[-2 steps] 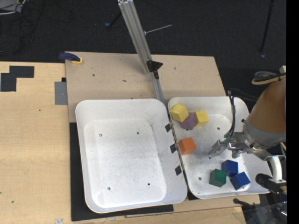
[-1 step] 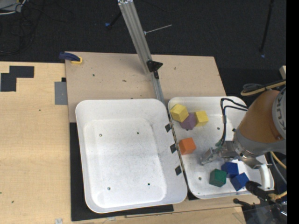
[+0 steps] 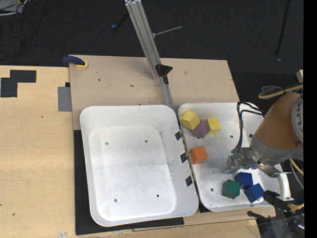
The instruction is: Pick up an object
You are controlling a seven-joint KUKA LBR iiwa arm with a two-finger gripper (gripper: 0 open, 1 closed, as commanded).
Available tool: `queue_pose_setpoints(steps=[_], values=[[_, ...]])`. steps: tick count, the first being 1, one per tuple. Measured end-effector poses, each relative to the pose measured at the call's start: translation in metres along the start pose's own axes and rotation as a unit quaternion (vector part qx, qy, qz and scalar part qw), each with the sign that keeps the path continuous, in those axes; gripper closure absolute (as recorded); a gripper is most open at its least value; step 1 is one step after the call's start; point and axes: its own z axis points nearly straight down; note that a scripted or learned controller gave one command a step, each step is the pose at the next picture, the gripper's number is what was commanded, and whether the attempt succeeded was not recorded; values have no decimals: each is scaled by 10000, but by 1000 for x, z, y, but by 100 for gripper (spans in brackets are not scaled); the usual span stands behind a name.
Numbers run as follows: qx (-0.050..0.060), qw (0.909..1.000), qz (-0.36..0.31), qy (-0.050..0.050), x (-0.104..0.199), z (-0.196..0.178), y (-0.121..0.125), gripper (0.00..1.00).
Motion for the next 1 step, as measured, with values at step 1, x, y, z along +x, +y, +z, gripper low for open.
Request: queue_pose_setpoints(steps=[1], values=[[-42, 10000, -50, -12, -1, -62, 6, 100]])
